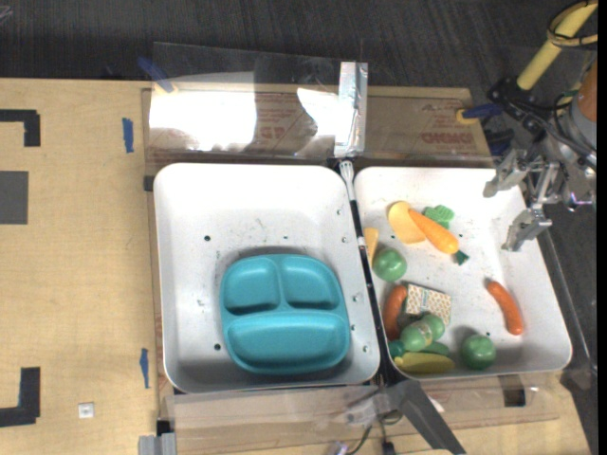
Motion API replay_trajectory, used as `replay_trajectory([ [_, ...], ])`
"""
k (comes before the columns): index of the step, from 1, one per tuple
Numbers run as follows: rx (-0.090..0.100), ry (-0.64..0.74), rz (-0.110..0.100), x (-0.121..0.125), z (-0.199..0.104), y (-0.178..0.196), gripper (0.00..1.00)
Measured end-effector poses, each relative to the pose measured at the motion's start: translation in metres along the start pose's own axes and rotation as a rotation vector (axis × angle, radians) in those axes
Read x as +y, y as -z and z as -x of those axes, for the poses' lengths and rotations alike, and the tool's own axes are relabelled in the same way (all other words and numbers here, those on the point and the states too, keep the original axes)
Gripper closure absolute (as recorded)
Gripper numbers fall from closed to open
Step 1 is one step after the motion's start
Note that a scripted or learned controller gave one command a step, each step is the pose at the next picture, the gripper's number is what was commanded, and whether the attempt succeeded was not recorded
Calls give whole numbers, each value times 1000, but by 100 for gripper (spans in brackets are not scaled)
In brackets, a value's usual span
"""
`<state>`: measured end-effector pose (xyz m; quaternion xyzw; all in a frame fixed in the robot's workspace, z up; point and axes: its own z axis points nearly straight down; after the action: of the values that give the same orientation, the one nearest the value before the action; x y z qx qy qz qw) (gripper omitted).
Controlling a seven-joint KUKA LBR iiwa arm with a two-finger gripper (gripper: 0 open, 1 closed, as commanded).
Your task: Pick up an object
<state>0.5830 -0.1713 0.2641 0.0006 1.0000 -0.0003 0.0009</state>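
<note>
The right bin [545, 282] holds several toy foods. An orange carrot [434, 232] with a green top lies beside a yellow piece [402, 222] near the far side. A green ball [389, 264] sits by the left wall. An orange sausage [504, 307] lies alone at the right. A speckled cracker [429, 301], a green ball [478, 350] and a yellow banana [427, 361] crowd the near side. My gripper [517, 205] hangs over the bin's far right corner, open, with nothing between its fingers, above and to the right of the carrot.
The left bin [180, 254] holds a teal divided tray [283, 313]. A clear plastic sheet and a cardboard strip [285, 121] lie behind both bins. Yellow and black cables [560, 36] hang at the upper right near the arm.
</note>
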Motion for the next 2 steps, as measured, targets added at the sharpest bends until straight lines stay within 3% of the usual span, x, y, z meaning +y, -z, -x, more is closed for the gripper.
replay_trajectory([
  [1,11,7,3,4,37,-125,0],
  [2,-10,-200,4,81,40,-173,0],
])
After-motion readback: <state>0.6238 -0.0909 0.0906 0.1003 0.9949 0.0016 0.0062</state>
